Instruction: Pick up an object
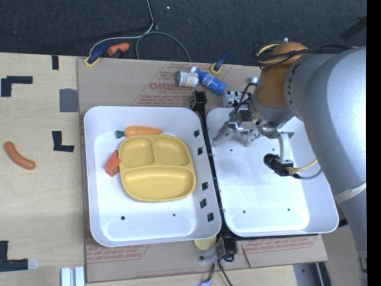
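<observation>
Candidate objects lie in the left bin (95, 159), well apart from the end effector (238, 130): an orange carrot (143, 131) and a small orange-red piece (112, 163), both touching a yellow 3-compartment plate (158, 167). The carrot is slender and tapered. The end effector sits low over the right bin (268, 213), far corner; its opening cannot be told. Risk: closing here likely grasps nothing, since the objects lie beyond the divider.

1. You see a light wood surface (36, 219) with black tape marks (59, 142) at left.
2. A brown cardboard sheet (149, 82) lies on it, clamped at its far edge.
3. Dark carpet floor (238, 11) runs behind, crossed by a thin cable (149, 16).
4. Lighting is even, without harsh shadows.
</observation>
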`<state>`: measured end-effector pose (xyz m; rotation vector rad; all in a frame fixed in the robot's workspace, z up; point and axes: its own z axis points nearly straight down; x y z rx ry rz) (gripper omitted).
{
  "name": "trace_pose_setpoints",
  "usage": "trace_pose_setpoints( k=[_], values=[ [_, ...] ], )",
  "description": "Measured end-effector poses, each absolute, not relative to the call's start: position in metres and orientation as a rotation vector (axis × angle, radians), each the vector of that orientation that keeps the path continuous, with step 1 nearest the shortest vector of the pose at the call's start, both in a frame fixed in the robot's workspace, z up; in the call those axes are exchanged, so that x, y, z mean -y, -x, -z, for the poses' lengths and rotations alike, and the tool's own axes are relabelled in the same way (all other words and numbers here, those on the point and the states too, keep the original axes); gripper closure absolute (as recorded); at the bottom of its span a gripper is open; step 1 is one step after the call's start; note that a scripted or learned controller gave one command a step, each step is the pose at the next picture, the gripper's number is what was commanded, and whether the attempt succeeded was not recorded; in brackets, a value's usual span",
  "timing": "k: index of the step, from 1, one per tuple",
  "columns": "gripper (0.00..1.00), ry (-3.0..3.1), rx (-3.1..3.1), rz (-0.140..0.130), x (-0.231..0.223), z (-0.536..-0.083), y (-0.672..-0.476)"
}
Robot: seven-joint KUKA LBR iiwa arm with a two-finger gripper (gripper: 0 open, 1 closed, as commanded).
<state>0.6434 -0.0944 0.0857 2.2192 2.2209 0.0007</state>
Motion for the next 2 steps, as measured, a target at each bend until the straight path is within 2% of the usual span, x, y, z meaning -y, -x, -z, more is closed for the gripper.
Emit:
trace_pose_setpoints(
  k=[1,2],
  values=[
    [0.00,-2.217,-2.223,-0.003,0.108,-0.085,-0.670],
    [1.00,-2.215,-2.223,-0.001,0.107,-0.096,-0.669]
  ],
)
